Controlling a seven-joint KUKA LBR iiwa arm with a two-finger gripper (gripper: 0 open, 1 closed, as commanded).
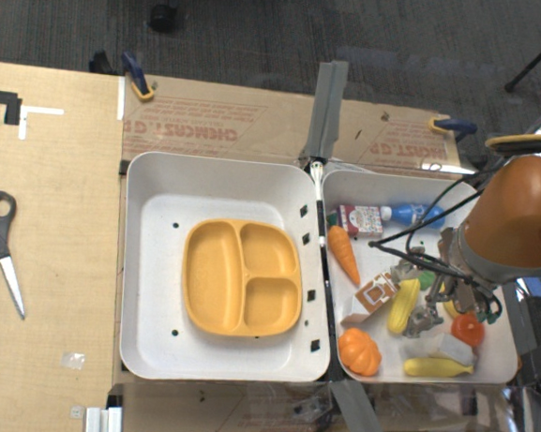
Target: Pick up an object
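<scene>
My gripper (pixel 423 320) hangs low inside the right bin (pixel 501 376), under the arm's orange band (pixel 520 218). It sits just right of a yellow corn cob (pixel 401 305) and left of a red tomato (pixel 468 328). A yellow banana (pixel 438 368) lies near the bin's front wall below it. An orange carrot (pixel 343 252) lies along the bin's left side, with an orange pumpkin (pixel 360 352) at the front left corner. A brown packet (pixel 375 292) rests beside the corn. I see nothing held in the gripper.
The left bin (pixel 145 246) holds a yellow divided plate (pixel 243 277). A pink-labelled carton (pixel 364 217) and a blue bottle (pixel 412 213) lie at the back of the right bin. Black cables trail from the wrist across the bin. Scissors (pixel 3 243) lie on the bench at far left.
</scene>
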